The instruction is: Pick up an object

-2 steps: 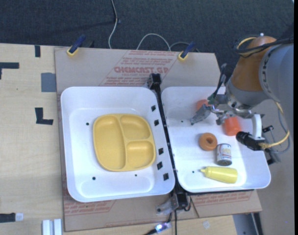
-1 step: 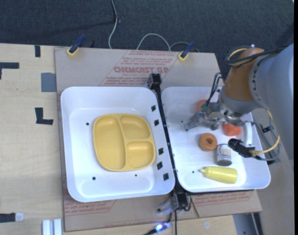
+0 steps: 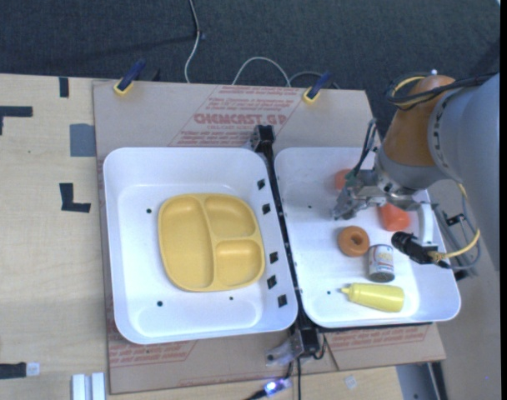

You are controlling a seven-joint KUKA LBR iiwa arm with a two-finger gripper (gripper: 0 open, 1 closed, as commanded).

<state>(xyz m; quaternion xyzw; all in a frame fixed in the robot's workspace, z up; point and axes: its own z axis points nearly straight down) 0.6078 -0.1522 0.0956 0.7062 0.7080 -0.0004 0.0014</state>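
Near the far edge of the right white bin [image 3: 316, 302], the two-finger gripper [image 3: 350, 200] hangs just above a round brown doughnut-shaped ring [image 3: 353, 241]. Its grip I cannot tell.

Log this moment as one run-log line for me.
arm: over right bin | pincer: low, grip unclear | nearest: donut, orange piece | also: can, yellow bottle | left bin: yellow tray

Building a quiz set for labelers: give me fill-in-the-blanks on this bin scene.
1. The yellow divided plate lies in the ____ bin.
2. The plate has ____ compartments.
3. The mustard bottle lies on its ____.
4. The doughnut lies in the ____ bin, beside the small can.

Missing words: left; three; side; right
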